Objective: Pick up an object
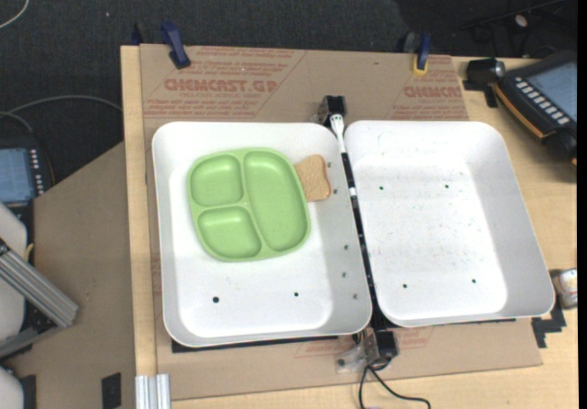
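1. Tool. You cannot tell how far the tool is open or whether it has hold of anything. Take its approach as coming from the right side of the bench, and read all places below against that.

2. Nearest bench edge. A small black connector (381,344) with a trailing lead sits at the seam where the two bins meet. It probably serves the bench and is not for picking.

3. Right bin (440,242), on the tool's entry side. It is shallow and white, with rounded corners and a smooth floor that is speckled and has a few dark dots.

4. Left bin (257,306), beyond the seam from the tool. It is the same moulded white shell and holds both candidates.
- Green divided plate (248,205). It is pale, glossy plastic with three compartments and a raised rim, and it lies flat in the far half of the bin. The low rim gives you little edge to grip, so judge it the harder pick.
- Tan slab (315,178). It is small, matt, roughly rectangular and bread-like. It touches the plate's tool-side edge and lies close to the seam, so it is the candidate nearest the tool. Judge it the likelier target.

5. Far edge. A brown printed board (275,77) underlies both bins. A blue clamp (174,43) and a yellow-tipped clamp (422,57) pin it, evidently to stop the work surface from shifting.

6. Status. The pick is not yet made.
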### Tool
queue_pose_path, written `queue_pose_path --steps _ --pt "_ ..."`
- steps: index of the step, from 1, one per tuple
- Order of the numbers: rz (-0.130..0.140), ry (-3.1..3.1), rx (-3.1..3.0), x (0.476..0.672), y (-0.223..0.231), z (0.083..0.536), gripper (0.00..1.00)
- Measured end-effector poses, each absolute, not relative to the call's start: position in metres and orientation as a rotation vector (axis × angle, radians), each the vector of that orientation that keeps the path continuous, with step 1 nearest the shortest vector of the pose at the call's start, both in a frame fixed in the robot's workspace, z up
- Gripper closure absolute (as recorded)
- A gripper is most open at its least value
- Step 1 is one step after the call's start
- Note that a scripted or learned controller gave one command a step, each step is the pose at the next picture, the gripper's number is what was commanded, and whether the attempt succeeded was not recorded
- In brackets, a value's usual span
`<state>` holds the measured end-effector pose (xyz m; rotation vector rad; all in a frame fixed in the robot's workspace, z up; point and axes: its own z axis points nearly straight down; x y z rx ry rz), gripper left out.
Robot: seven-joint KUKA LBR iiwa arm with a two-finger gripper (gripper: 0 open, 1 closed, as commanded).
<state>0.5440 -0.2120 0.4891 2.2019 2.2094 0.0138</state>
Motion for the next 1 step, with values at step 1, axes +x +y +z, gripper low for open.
queue_pose_path --steps 1 --pt "-0.005 2.228 2.225 0.5197 -0.1785 0.4048 1.0"
